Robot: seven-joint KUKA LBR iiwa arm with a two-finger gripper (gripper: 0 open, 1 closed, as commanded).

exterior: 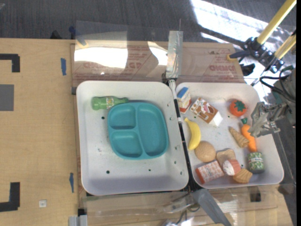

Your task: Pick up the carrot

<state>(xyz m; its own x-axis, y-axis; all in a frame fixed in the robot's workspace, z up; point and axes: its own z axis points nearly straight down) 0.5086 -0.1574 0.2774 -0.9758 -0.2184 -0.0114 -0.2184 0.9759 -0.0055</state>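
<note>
Hovering jaws (257, 126) beside one carrot (249, 138), grip state unclear, two bins (89, 140).

Dark carpet floor (117, 4) with a sunlit patch (225, 15) behind.

robot lab | taped cardboard bench (37, 126) | white bins (89, 173) | toy food (209, 172)

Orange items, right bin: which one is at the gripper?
The carrot, lying under the gripper near the bin's right wall. The tomato sits apart, further back.
</note>
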